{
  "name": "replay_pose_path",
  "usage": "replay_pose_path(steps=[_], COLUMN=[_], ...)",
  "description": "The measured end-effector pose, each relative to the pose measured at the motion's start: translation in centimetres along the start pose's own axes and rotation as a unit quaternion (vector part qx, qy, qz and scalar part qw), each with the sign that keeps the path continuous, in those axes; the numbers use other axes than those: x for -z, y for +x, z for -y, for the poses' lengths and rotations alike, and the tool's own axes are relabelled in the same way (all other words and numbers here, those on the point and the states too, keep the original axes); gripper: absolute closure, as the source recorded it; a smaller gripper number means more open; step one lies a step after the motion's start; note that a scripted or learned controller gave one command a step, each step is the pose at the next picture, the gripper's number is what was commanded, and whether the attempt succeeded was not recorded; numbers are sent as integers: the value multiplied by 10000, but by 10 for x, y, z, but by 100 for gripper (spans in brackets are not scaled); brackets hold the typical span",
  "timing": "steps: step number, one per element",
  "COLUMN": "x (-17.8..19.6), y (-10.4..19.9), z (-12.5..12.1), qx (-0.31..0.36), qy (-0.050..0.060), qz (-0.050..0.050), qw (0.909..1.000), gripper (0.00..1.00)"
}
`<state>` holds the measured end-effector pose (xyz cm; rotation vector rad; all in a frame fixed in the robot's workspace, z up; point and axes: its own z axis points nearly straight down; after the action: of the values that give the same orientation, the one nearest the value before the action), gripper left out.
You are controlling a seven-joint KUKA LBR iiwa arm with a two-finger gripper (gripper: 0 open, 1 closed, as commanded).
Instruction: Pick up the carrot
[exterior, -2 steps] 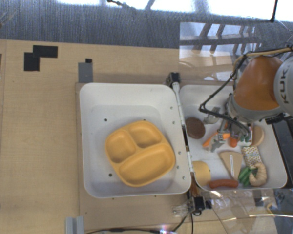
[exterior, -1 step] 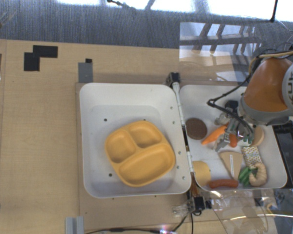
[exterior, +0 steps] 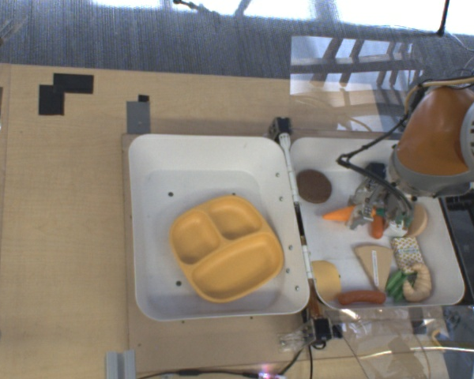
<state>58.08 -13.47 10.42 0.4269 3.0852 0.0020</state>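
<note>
Wooden bench point(exterior: 63, 235) is topped by two white bins. Left bin point(exterior: 154, 172) is occupied by a yellow divided plate point(exterior: 226, 247). Over right bin point(exterior: 450, 279), gripper point(exterior: 370, 210) is lowered; finger state cannot be told. Carrot point(exterior: 338, 215) is seen just beside it, beneath a brown disc point(exterior: 314, 185).

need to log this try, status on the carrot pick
Claw down in the right bin, at the carrot's thick end. Carrot lying on the bin floor. Brown patty close behind it, small orange piece beside the claw.

Smooth yellow plastic plate point(exterior: 226, 248) in a matt white bin point(exterior: 154, 235) on a pale wooden bench point(exterior: 55, 235).
</note>
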Motion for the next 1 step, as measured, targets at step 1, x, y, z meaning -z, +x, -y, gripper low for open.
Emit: replay_pose_path(steps=[1], x=[-14], y=[10], z=[-27], qx=[1240], qy=[9], qz=[-53], qw=[9923], gripper=[100])
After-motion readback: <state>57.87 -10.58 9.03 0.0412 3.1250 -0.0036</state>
